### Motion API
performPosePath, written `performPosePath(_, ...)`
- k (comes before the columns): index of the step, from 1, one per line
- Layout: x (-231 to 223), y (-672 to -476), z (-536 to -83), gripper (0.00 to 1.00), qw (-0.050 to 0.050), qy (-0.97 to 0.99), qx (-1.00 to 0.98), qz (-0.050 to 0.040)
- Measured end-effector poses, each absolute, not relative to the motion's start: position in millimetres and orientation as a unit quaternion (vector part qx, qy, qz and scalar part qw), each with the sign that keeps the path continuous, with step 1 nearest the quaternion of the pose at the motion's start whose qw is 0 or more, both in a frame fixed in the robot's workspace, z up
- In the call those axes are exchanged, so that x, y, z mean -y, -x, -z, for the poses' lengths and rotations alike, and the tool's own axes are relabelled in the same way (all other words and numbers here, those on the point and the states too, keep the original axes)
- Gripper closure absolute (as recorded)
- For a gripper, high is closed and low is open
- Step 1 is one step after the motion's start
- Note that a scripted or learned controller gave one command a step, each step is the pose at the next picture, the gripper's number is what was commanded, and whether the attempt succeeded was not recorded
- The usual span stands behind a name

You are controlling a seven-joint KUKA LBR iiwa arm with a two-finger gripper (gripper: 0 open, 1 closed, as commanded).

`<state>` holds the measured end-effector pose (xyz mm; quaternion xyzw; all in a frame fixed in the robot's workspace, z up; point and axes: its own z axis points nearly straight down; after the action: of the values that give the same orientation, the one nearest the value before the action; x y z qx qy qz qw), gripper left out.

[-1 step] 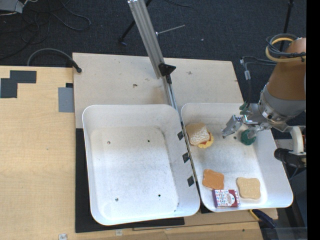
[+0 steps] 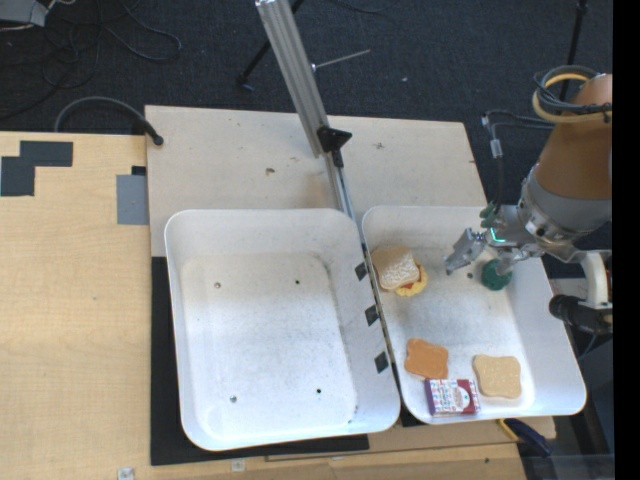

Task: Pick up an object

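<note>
— So, where do you stand?
— Your gripper (image 2: 470, 253) hovers over the right bin (image 2: 560, 393), fingers apart, nothing between them. Next you need to drop onto the sandwich (image 2: 399, 270) just beside it.
— Contents?
— Toast slice (image 2: 497, 376), orange slice (image 2: 428, 359), small packet (image 2: 451, 397), green object (image 2: 495, 277).

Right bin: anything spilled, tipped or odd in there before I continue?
Nothing stands out. In the right bin, the sandwich, orange slice, toast slice and small packet lie flat and apart. The gripper hovers near a green object.
</note>
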<state>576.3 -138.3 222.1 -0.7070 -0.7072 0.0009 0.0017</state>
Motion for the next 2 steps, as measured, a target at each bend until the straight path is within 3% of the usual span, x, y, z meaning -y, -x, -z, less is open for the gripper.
performPosePath(2, 138.8, -586.8, -122.9, 0.00, 0.004, 0.708, 0.707, -0.0023)
